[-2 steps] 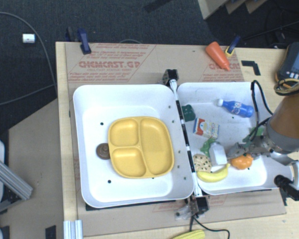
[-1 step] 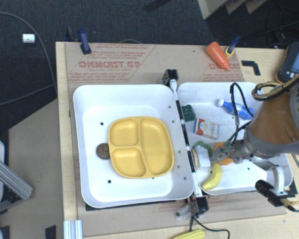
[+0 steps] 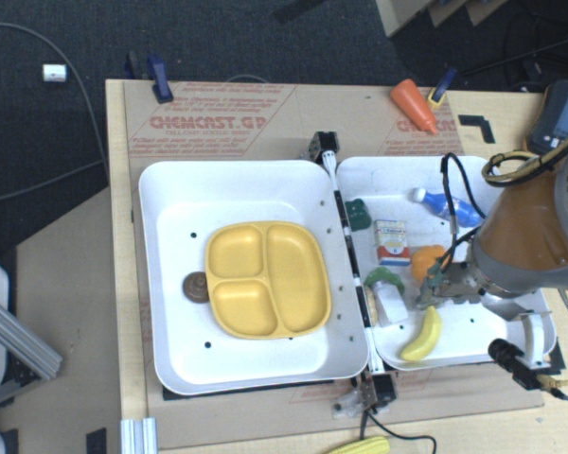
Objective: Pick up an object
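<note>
My gripper point(image 3: 433, 289) is low in the right bin point(image 3: 473, 346), at the end of the grey arm with its orange band point(image 3: 525, 225). It hangs just above the top end of a yellow banana point(image 3: 421, 336) and just below an orange object point(image 3: 426, 258). To its left lie a green curved piece point(image 3: 385, 277) and a white piece point(image 3: 390, 304). Further back are a small red-and-white box point(image 3: 391, 237), a dark green object point(image 3: 358, 214) and a blue bottle with a white cap point(image 3: 447, 203). The arm hides part of this bin.
The left bin point(image 3: 170, 216) holds a yellow divided plate point(image 3: 265, 279) with a brown round object point(image 3: 195, 287) at its left edge. An orange object point(image 3: 415, 107) and a blue clamp point(image 3: 158, 78) lie on the bench behind the bins.
</note>
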Tool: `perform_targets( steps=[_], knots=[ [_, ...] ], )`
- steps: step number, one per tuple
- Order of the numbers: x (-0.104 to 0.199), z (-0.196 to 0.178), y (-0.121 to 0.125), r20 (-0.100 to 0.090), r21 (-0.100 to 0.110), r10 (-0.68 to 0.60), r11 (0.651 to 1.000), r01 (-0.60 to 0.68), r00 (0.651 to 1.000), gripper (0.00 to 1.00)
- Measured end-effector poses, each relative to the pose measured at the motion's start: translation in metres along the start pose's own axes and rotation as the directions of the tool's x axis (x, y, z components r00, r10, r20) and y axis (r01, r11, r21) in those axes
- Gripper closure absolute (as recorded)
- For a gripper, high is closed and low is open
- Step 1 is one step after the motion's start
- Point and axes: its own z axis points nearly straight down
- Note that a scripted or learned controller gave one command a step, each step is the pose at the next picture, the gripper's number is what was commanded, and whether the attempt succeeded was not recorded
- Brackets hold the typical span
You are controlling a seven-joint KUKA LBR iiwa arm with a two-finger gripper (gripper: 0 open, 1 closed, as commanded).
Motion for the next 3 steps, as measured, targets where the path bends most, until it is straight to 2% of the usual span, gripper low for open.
perform_targets(
  steps=[1,2,3],
  knots=[
    [-0.001,0.0,0.0,0.002,0.0,0.001,1.0,-0.001,1.0,0.0],
    [-0.025,0.01,0.084,0.001,0.001,-0.001,1.0,0.001,1.0,0.0],
    [-0.024,0.0,0.084,0.001,-0.001,-0.001,1.0,0.001,1.0,1.0]
  ],
)
